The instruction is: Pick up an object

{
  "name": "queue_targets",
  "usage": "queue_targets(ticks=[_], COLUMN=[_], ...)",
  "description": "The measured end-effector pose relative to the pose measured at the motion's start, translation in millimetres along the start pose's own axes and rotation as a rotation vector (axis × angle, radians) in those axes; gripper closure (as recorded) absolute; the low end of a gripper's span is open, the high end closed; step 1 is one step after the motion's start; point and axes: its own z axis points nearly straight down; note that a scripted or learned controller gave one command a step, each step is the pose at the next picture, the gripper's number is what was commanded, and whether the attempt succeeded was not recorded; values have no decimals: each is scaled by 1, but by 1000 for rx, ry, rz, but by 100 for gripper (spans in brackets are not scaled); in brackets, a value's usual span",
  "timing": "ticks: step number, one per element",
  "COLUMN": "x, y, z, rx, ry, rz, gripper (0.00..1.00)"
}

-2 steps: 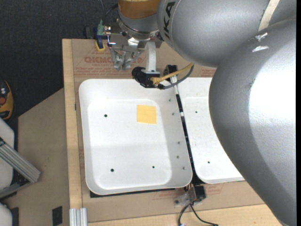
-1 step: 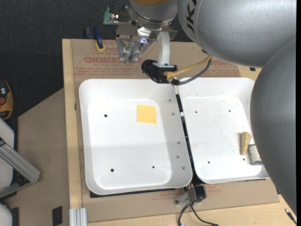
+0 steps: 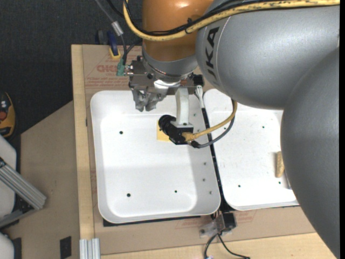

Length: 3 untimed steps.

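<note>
A small flat yellow object (image 3: 163, 132) lies in the left white bin (image 3: 135, 198), near its middle back. A black fitting with a yellow cable, hanging from the wrist, covers the object's right side. My gripper (image 3: 146, 102) hangs over the back of the left bin, a little up and to the left of the yellow object and apart from it. A tan block (image 3: 279, 164) lies in the right bin (image 3: 253, 198), close to the arm's edge.
The big grey arm with its orange band (image 3: 178, 15) covers the upper right of the view and much of the right bin. The bins' shared wall (image 3: 211, 166) runs between them. Brown bench board (image 3: 81, 144) borders the left bin.
</note>
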Motion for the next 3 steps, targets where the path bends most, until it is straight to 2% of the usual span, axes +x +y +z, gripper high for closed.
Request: queue_targets(ticks=[1, 2, 3], x=[0, -1, 0], y=[-82, -77, -79], z=[39, 26, -173], rx=[1, -10, -31], ry=[0, 3, 12], rz=[-1, 4, -1], gripper=[100, 100, 100])
